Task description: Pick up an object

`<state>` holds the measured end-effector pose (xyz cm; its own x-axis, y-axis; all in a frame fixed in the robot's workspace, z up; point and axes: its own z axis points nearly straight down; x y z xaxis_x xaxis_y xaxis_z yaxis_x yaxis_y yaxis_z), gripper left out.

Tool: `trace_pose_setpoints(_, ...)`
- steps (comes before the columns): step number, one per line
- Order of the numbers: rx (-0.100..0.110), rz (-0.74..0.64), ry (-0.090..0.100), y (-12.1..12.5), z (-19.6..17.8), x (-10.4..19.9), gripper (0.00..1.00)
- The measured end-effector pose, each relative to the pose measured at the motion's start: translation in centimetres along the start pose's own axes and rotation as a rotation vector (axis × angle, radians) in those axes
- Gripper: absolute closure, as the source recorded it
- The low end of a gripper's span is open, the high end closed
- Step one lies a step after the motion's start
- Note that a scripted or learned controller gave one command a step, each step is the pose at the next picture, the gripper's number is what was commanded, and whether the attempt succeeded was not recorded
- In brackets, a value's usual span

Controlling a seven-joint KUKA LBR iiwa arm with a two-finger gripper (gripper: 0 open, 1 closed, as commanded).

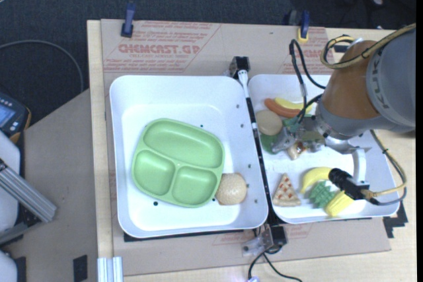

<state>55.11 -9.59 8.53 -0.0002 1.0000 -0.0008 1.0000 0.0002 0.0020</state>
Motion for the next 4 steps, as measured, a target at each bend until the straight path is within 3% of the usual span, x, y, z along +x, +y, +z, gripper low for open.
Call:
trace_pose_setpoints(1,-0.004,0.002,0.000,0.0,-1.1,0.0,1.00)
trace_pose_setpoints(2,-0.008,-0.008,0.003,-0.1,-10.5,6.9,1.00)
trace_pose_setpoints(4,-0.002,-0.001,0.000,-0.2,-12.0,6.5,1.00)
